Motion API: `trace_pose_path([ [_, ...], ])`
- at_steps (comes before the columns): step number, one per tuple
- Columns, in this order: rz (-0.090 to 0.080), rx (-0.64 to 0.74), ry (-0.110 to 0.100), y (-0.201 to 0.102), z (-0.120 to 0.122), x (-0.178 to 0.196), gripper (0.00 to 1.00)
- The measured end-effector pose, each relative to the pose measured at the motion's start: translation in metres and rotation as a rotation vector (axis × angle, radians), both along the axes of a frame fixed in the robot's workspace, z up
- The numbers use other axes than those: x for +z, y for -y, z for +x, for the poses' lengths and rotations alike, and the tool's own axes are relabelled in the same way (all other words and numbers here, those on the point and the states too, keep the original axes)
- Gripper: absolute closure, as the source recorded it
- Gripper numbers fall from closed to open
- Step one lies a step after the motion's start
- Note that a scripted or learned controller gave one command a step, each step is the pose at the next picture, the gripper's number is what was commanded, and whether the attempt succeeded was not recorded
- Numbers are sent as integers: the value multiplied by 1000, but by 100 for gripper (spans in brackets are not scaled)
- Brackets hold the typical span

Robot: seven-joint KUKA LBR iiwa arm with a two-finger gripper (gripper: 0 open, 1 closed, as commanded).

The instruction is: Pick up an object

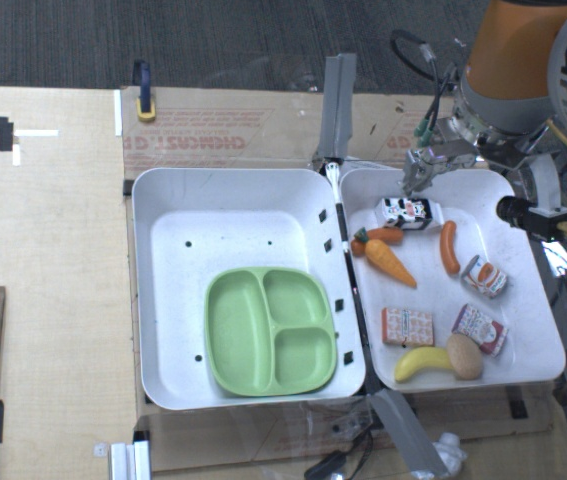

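Target looks like the black-and-white carton (407,212), far end of the right bin (533,363), directly below the claw (418,175) and just short of touching it. Claw's opening: can't tell, nothing visibly held. Reads as approach step, pre-grasp. Next: straight descent, centre on carton, then close. Carrot (389,260) and sausage (449,247) sit just beyond the carton, nearer the camera; stay clear of them.

Two white bins (153,268), one green tray (271,330), nine toy foods (388,260).
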State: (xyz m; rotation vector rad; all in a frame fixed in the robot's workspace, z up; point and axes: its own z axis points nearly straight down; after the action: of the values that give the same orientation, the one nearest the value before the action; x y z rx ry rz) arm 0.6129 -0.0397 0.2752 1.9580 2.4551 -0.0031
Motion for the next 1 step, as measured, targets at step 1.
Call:
trace_pose_path([
  [1,0,0,0,0,0,0,0],
])
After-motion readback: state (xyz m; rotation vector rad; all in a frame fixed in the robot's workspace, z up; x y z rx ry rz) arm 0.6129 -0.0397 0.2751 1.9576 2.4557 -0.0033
